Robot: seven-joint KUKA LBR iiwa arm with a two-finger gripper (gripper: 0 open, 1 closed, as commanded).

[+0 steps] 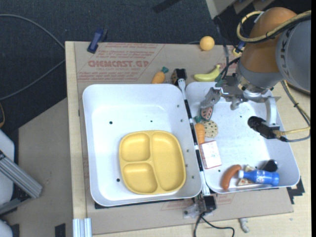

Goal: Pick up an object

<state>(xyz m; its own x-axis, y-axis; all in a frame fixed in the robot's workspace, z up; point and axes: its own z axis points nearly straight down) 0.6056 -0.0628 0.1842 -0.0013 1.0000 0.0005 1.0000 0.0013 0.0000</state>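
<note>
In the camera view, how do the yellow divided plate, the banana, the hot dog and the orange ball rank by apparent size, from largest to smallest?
1. yellow divided plate, clearly the largest
2. banana and hot dog: they look alike in size, so I do not rank them
3. orange ball, the smallest

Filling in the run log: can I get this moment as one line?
arm: over right bin | end effector: above toy carrot, nothing seen held | left bin: yellow tray
</note>
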